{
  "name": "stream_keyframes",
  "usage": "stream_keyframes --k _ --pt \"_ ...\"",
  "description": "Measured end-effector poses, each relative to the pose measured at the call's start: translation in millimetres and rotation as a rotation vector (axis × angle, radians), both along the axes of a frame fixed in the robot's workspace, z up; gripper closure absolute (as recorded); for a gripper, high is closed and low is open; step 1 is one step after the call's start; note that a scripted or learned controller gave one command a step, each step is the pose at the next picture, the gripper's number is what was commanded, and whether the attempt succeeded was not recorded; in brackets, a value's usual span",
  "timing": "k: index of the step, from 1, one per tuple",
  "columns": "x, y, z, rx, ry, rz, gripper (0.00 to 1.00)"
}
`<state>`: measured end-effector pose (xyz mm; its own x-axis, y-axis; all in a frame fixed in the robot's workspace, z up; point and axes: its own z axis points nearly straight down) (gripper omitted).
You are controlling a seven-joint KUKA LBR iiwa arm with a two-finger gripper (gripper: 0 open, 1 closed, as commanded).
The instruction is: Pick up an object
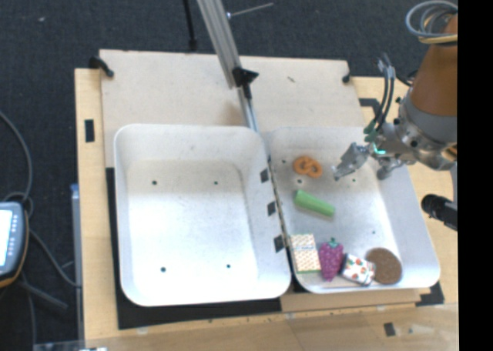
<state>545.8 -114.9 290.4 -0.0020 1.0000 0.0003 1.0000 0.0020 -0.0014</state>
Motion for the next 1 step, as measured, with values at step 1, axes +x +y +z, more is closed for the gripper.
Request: stream_keyframes --k 1 --pt "0.6 -0.2 2.2 -0.001 -0.004 -0.002 0.0"
